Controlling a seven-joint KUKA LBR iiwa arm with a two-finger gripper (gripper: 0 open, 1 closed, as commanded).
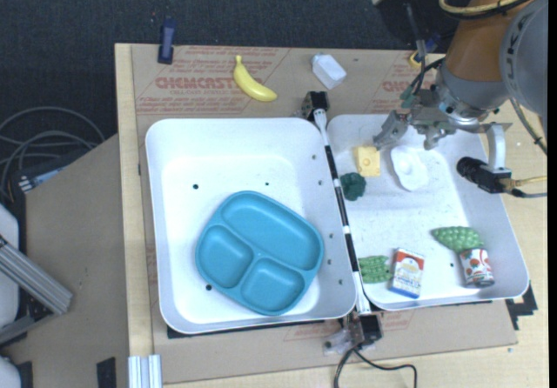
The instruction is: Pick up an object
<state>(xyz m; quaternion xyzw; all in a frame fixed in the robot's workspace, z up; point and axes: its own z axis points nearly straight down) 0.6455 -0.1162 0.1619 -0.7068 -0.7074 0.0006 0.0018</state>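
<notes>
My pincer [409, 130] hangs spread and empty at upper right, just above the white object [409, 167] in the right bin [505, 230]. It looks light, perhaps slippery; I'd pinch its narrow sides.

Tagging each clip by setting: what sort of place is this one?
Probably a robotics lab's bin-picking bench: an industrial arm works over two white bins, left bin and right bin, on a cardboard-covered bench, with toy items like a banana and loose cables on dark carpet.
</notes>
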